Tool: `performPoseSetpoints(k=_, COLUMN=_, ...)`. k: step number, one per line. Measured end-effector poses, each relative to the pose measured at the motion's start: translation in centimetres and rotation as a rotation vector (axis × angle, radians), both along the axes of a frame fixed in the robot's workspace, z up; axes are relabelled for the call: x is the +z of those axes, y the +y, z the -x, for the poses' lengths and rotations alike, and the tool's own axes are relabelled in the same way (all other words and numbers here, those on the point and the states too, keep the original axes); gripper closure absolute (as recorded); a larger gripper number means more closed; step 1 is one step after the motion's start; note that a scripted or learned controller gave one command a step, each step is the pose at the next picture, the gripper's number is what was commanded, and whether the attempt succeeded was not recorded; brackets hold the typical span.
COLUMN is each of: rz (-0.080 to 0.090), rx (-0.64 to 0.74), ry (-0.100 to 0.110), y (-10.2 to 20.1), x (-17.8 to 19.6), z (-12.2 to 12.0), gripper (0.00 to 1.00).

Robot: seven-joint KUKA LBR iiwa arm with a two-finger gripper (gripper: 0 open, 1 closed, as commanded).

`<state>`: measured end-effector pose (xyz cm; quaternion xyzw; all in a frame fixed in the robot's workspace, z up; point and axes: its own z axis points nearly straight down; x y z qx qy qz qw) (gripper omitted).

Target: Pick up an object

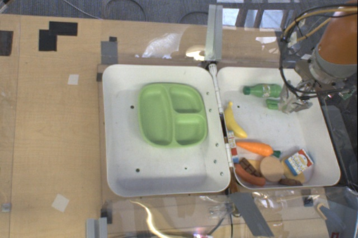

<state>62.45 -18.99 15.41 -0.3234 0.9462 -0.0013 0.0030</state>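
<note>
Right bin (324,136), 6 o'clock edge: a cluster of food items lies against the near wall. A brown sausage (249,173) sits at the 7 o'clock corner, touching a round tan disc (271,168). A small carton (297,163) with a red and blue label lies just beside the disc at its 3 o'clock. An orange carrot (255,148) lies just beyond the sausage. A yellow banana (234,122) lies along the 9 o'clock wall, near the carrot's tip.

Left bin (120,119): a green divided plate (171,114) rests flat at its centre.

Right bin, 12 o'clock zone: a green bottle (263,90) lies on its side. The gripper (292,103) sits at the bottle's 3 o'clock end, touching or just beside it. Finger spacing cannot be determined, nor whether anything is held. The arm's orange band (340,41) stands at 2 o'clock.
</note>
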Motion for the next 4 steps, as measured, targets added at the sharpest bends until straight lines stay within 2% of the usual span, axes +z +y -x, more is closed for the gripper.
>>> performPoseSetpoints(k=1, rz=-0.001, rx=0.003, ry=-0.003, y=0.3, x=0.2, z=-0.2, gripper=0.0)
performPoseSetpoints(k=2, rz=-0.001, rx=-0.001, ry=-0.01, y=5.4, x=-6.4, z=-2.9, gripper=0.0)
performPoseSetpoints(k=3, rz=-0.004, rx=-0.185, ry=-0.008, y=10.5, x=-6.5, z=-4.8, gripper=0.0)
performPoseSetpoints(k=4, rz=0.006, rx=-0.107, ry=-0.02, y=-0.3, x=8.0, z=-4.8, gripper=0.0)
